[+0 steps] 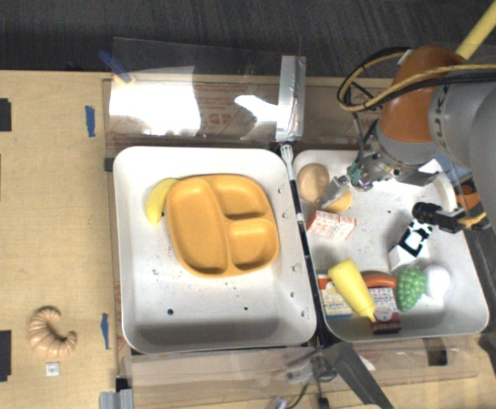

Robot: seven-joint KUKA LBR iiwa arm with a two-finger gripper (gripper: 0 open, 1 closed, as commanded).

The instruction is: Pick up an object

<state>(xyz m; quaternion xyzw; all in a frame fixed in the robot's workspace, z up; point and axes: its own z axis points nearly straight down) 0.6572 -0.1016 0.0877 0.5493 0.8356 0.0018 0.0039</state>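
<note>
The pick looks barely begun. The claw [358, 180] is low over the far-left corner of the right bin [376, 216], with nothing visibly lifted in it. Whether it is released or clenched I cannot tell, since the wrist hides it from above. Nearest to it is a small yellow wedge [340, 201], just beside or perhaps touching the tip, and a potato [312, 182] rests close by against the bin's left wall. Either could be the target. Both appear to lie on the bin floor, so I judge the grasp not yet made and the lift not yet started. Further toward the near edge sit a red-and-white box [331, 224], a yellow bottle [351, 286], a red can [383, 302] and green grapes [411, 286], all well apart from the claw. The left bin [137, 262] holds an orange tray [222, 224] with a banana [155, 201] peeping from under its left edge. What remains is the whole task in effect — closing on a thing and raising it clear of the bin.
</note>
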